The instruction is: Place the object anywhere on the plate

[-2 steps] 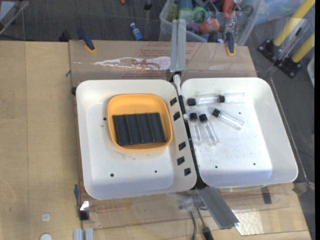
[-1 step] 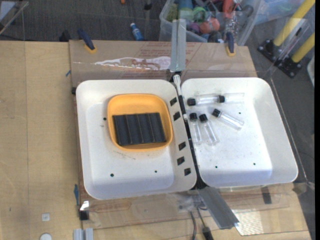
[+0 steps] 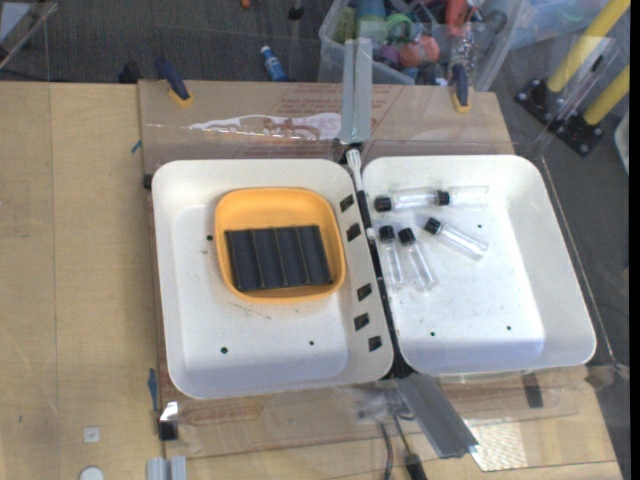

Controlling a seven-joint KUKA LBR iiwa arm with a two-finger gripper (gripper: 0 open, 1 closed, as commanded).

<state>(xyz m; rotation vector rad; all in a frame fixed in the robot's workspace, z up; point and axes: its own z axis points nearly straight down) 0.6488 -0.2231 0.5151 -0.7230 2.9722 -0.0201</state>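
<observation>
An orange square plate (image 3: pixel 229 218) with rounded corners sits in the left white bin (image 3: pixel 190 318), toward its back. A black ribbed rectangular object (image 3: pixel 278 258) lies flat on the plate and covers most of its floor. In the right white bin (image 3: pixel 500 308) lie several clear vials with black caps. One vial (image 3: pixel 412 200) is near the back wall, another (image 3: pixel 455 236) is angled to its right, and two (image 3: pixel 405 260) lie side by side close to the divider.
A ridge with black clips (image 3: pixel 361 263) divides the two bins. Behind the bench stands a clear tub of colourful toys (image 3: pixel 420 18). Clamps (image 3: pixel 176 88) hold the cardboard at the back edge. Wooden bench surface (image 3: pixel 70 268) stretches to the left.
</observation>
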